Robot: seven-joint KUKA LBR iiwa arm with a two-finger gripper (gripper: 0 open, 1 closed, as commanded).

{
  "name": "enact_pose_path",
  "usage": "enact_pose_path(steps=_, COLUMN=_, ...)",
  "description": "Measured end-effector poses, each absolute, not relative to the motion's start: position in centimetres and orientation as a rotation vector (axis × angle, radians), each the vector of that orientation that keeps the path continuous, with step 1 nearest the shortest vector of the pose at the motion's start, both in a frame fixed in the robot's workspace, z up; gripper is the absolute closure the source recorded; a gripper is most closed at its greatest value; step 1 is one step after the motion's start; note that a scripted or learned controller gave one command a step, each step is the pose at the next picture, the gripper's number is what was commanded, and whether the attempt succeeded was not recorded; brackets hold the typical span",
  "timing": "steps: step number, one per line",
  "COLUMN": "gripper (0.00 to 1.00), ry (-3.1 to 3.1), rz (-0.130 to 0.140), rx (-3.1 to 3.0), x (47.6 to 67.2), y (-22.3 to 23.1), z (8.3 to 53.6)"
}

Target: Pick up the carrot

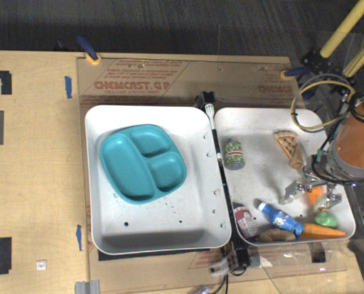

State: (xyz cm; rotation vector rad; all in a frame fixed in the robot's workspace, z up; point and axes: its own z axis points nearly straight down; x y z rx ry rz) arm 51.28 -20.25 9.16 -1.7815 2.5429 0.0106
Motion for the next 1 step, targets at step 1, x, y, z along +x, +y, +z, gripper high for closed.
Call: enact_pose_path(steps=1, gripper=0.0, ry=2.304, rz=0.005, rx=-2.076, x=49.32, y=-20.0, z=9.17)
